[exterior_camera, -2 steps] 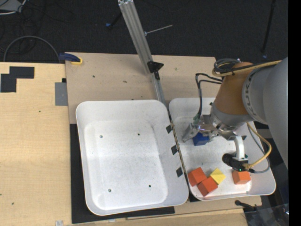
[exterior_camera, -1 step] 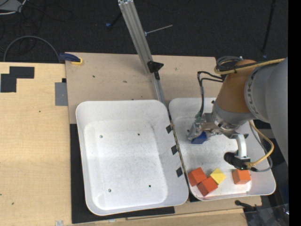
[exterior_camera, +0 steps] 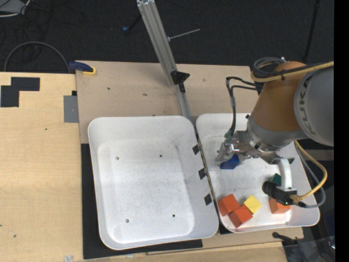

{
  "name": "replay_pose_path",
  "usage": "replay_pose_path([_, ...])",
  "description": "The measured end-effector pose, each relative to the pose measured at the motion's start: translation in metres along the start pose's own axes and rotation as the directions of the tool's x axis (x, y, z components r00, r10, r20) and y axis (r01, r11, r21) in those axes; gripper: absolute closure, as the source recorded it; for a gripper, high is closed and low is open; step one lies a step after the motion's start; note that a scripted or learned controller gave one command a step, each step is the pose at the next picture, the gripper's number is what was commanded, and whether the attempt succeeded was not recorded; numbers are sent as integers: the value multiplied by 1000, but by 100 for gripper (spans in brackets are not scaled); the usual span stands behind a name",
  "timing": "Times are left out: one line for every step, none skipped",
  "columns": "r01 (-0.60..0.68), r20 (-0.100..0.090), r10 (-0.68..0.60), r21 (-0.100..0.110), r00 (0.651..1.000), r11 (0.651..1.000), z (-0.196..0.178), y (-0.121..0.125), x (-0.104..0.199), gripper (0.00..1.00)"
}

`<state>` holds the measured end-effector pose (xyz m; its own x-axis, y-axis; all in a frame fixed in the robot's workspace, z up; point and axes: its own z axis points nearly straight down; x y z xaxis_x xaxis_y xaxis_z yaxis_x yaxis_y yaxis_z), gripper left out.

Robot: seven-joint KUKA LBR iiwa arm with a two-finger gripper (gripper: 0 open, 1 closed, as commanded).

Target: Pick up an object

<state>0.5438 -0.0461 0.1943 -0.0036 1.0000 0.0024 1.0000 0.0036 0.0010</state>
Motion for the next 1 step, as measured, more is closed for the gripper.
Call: replay_pose_path([2,-1,-2,8,1000,1000,5,-17,62,100])
